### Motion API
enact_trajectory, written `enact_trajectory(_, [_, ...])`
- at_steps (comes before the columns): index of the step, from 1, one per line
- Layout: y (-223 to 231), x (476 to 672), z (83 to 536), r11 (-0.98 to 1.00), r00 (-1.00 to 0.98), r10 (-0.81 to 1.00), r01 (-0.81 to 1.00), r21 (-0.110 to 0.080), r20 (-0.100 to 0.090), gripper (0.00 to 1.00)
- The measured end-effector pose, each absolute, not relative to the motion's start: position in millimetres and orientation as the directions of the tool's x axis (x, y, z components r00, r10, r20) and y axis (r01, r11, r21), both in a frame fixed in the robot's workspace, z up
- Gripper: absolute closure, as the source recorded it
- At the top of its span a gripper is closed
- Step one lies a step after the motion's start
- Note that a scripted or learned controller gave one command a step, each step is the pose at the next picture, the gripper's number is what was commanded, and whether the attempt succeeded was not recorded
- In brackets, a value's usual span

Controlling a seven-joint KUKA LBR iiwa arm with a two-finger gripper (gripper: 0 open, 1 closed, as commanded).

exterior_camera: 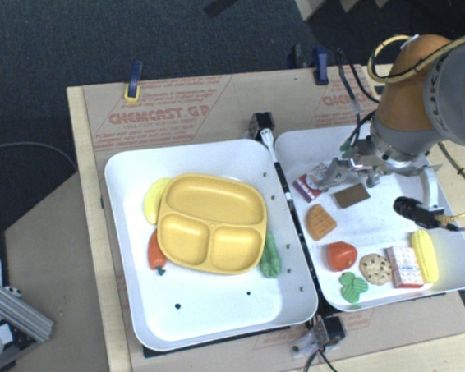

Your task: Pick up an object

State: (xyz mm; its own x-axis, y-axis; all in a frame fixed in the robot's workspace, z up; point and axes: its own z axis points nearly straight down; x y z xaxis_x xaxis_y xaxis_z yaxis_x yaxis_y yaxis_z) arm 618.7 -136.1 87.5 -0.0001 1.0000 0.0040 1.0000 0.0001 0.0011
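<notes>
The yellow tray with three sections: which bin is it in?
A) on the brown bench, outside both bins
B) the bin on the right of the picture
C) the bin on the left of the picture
C: the yellow tray lies inside the left bin, while the right bin holds small foods such as a cookie and a tomato.

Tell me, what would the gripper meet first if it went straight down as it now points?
Probably the brown flat piece, which lies right under the gripper in the right bin. The red-and-white packet lies just to its left. Depth is unclear from this slanted view.
</notes>
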Motion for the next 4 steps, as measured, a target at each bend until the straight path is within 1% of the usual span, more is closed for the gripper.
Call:
enact_trajectory(1, [-136.3,621.1,101.7,0.001,-0.001,1.000,1.000,0.011,0.001,1.00])
enact_trajectory(2, [-135.8,612.6,157.1,0.000,0.000,1.000,1.000,0.006,-0.002,1.00])
enact_trajectory(3, [-134.6,608.6,202.6,0.000,0.000,1.000,1.000,0.007,-0.002,1.00])
enact_trajectory(4, [-134.7,609.7,226.9,0.001,-0.001,1.000,1.000,0.005,-0.001,1.00])
